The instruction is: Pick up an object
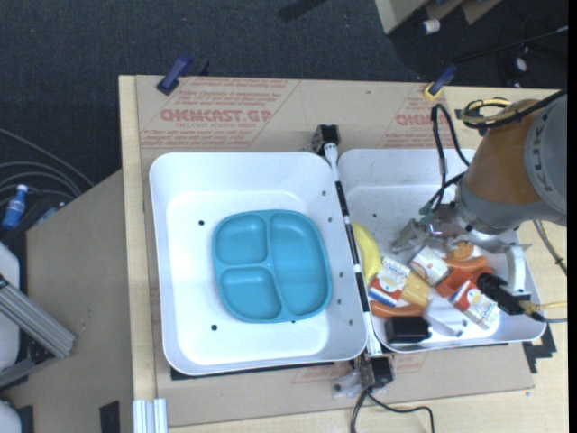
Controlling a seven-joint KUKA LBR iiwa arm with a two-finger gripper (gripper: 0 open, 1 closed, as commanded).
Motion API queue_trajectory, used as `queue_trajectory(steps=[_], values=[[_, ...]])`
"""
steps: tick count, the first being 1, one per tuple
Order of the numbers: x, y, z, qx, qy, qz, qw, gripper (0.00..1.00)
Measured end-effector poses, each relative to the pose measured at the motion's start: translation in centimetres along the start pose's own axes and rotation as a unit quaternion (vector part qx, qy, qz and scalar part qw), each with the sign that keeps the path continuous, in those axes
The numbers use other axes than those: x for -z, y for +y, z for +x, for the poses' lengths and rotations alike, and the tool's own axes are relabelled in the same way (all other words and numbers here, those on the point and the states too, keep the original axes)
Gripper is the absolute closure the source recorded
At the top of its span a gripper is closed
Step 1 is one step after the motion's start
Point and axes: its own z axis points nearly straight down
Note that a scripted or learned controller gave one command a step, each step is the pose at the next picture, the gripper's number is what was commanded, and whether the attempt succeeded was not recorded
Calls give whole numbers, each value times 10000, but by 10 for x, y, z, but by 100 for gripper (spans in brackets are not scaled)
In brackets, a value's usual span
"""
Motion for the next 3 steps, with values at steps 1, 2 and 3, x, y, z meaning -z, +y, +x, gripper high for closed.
queue_trajectory(steps=[1,2,3], values=[[1,51,-34,7,-6,-14,10000,0],[1,-15,-66,42,82,4,10000,0],[0,-76,-66,2,0,-6,10000,0]])
